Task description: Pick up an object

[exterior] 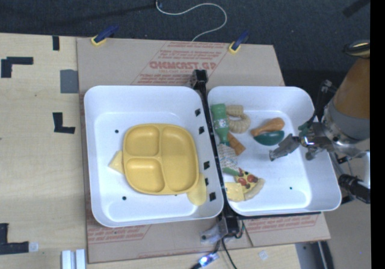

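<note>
The right bin (313, 192) holds several toy foods. An orange carrot (269, 124) lies on a teal piece (269, 137) near its middle. A green bottle (218, 118), a beige ridged piece (239, 119), a small orange piece (236, 145) and a clear wrapper (227, 157) lie along the left wall. A pizza slice (244, 183) rests at the front left. My gripper (283, 150) hangs over the right half of this bin, just right of and below the teal piece, and I see nothing held in it.
The left bin (99, 111) carries a yellow divided plate (161, 158) lying on a flat yellow sheet (196, 193). A black divider clip (199, 78) sits between the bins. The arm's grey and orange body (355, 102) stands past the right wall.
</note>
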